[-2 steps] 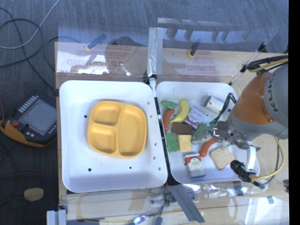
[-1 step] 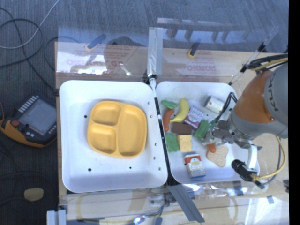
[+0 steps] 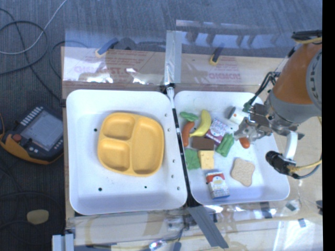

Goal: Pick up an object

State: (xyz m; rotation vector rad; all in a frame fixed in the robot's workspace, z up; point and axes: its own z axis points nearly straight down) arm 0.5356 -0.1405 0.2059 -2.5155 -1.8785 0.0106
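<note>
Gripper [image 3: 249,131] hung just right of green block [image 3: 226,145]; jaws' state unclear. Block prob. light, stiff, smooth — grip across narrow sides.

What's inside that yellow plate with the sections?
The yellow plate sits in the left bin. Its three compartments look bare, nothing in them. Whatever lies under the plate is covered, so I cannot tell.
</note>
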